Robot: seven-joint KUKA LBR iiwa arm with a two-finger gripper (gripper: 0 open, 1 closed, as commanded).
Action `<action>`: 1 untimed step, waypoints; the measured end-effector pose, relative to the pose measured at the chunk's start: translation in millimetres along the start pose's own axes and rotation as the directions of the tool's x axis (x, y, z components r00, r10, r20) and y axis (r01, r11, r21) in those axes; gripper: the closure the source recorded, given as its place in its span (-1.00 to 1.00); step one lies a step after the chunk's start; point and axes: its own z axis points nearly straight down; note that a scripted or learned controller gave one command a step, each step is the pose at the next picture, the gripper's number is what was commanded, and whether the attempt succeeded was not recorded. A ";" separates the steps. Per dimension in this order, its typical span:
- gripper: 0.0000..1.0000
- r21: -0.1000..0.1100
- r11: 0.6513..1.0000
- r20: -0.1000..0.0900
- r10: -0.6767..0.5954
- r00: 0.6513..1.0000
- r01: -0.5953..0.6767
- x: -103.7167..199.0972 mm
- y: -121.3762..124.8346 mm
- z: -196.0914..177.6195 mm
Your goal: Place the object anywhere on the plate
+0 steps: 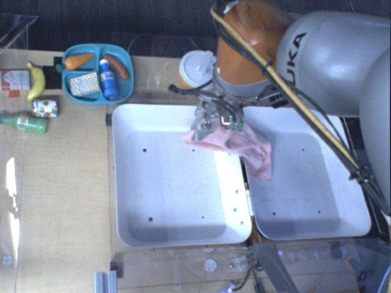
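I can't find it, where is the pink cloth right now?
The pink cloth drapes across the divide between the left white bin and the right white bin, near their far edges, directly beneath the gripper.

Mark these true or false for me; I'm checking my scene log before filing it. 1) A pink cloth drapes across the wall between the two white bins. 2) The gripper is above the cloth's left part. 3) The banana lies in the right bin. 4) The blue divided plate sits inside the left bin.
1) True: the pink cloth lies over the divider, partly in the left bin and partly in the right bin.
2) True: the gripper is over its left part.
3) False: the banana lies on the bench, far left.
4) False: the blue divided plate sits on the bench behind the left bin.
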 end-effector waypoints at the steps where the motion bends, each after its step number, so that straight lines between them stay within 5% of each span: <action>1: 1.00 0.000 1.000 0.000 -0.002 1.000 0.002 11.9 50.1 -10.4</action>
